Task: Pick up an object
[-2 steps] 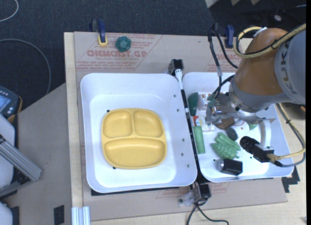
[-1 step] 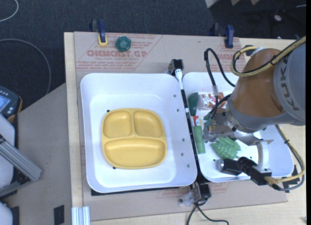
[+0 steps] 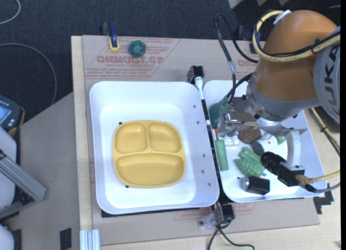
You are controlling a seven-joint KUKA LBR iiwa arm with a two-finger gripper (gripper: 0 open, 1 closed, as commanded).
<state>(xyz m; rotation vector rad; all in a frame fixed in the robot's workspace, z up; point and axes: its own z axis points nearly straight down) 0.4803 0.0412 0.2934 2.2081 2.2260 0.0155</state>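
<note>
I hang over the right bin; whether my gripper is released or clenched, I cannot tell. Green toys lie near its front edge. The left bin carries a yellow tray. Beyond, brown board, dark carpet.

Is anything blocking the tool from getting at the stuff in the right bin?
Nothing visibly stands between them. The tool hangs low over the right bin, among the green tube, the ridged green piece and the dark block. The arm's orange band hides the bin's far part.
</note>
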